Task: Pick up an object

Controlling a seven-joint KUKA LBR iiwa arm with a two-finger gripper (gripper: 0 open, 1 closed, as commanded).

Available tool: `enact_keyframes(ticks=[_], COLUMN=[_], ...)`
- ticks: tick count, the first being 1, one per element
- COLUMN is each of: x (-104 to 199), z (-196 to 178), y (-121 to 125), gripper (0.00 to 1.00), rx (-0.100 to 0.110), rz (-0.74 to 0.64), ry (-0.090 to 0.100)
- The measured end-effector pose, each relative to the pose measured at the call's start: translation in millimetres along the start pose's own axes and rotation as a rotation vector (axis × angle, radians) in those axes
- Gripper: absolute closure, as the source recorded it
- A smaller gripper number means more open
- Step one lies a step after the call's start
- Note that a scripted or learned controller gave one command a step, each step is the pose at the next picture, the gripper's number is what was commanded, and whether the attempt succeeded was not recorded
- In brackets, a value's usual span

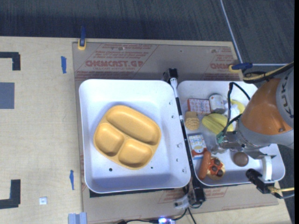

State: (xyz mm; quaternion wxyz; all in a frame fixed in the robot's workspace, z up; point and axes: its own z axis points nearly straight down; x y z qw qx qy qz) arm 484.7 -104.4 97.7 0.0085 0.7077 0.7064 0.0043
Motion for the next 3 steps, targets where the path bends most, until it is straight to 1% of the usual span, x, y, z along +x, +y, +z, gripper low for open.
enact_keyframes(ticks=[1,2,3], x=[103,102,77], z=[-88,-88,-47], y=[-3,-3,22], gripper=[1.00,0.00,0.00], rx=[0.016,0.017,0.011], rz=[-0.003,-0.003,-0.016], ry=[0.007,0.007,0.027])
